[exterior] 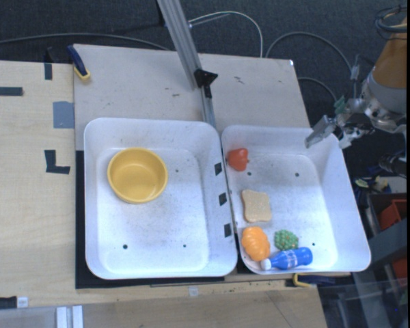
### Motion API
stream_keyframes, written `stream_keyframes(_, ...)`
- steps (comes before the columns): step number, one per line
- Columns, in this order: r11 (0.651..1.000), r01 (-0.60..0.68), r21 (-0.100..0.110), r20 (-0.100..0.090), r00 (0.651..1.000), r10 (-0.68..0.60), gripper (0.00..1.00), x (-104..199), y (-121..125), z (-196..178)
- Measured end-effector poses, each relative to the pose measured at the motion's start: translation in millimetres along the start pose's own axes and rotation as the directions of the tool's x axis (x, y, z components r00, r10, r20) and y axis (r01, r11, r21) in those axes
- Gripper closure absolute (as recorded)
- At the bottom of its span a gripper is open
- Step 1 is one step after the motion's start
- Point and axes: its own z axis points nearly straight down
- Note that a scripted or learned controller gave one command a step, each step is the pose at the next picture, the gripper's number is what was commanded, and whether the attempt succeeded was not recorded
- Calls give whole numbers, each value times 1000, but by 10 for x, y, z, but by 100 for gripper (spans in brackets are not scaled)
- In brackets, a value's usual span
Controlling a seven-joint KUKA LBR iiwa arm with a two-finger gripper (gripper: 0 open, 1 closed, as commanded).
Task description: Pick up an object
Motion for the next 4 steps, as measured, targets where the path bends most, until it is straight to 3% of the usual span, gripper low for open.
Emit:
stream_keyframes(1, 1000, 0, 0, 0, 1000, 0, 0, -1, -1, 0)
stream_keyframes(3, 1000, 0, 7, -2, 1000, 0, 0, 136, -56, 1261)
stream_keyframes(4, 1000, 0, 0, 0, 1000, 0, 0, 145, -56, 1448)
